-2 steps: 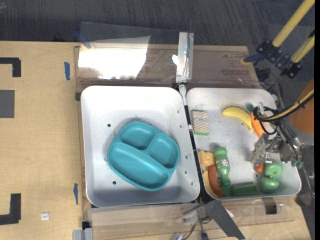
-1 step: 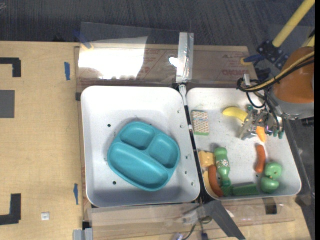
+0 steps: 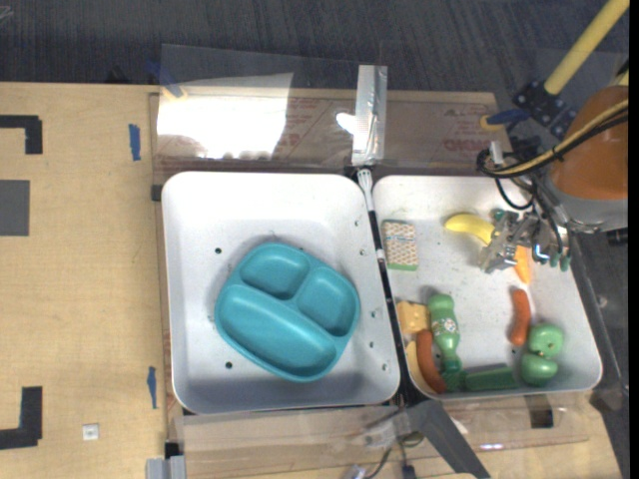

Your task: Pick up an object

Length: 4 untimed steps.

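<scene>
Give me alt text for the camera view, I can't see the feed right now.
The gripper hovers low in the right bin, beside a yellow banana and above toy food along the bin's near edge. The left bin holds a teal divided plate.

Grey KUKA arm with an orange band above the wrist (image 3: 591, 163) reaching in from the right edge, bent down over the upper right corner of the right-hand bin. Black and yellow cables looped around the wrist. Metal two-finger gripper (image 3: 507, 247) hanging low, pointed down and slightly leftward, small and blurred against the bin floor.
</scene>
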Motion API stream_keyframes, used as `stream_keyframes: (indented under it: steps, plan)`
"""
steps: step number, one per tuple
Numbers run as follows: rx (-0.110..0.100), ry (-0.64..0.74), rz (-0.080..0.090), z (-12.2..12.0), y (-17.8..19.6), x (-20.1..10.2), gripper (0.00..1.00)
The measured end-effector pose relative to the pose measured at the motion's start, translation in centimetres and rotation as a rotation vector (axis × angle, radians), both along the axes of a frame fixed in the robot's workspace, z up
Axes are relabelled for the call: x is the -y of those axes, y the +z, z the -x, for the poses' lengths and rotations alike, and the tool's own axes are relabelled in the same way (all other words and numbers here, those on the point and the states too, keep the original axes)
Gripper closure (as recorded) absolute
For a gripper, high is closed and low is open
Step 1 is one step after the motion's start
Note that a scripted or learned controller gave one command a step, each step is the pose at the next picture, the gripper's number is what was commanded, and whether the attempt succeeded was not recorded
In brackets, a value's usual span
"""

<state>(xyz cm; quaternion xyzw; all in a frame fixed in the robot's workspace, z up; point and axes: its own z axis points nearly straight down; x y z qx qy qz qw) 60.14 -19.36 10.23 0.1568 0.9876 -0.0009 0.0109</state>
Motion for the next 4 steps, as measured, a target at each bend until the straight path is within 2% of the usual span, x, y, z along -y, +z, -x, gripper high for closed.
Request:
stream_keyframes:
  steps: [1,2,3,4]
  plan:
    - [-0.002,-0.047,-0.005,-3.4,11.3,-6.8,1.00]
    - [-0.009,0.245,0.004,-1.8,18.3,2.5,1.00]
    - [-0.027,0.354,-0.006,-1.8,1.8,2.7,1.00]
    - [-0.015,0.354,0.001,-2.2,2.6,2.9,0.00]
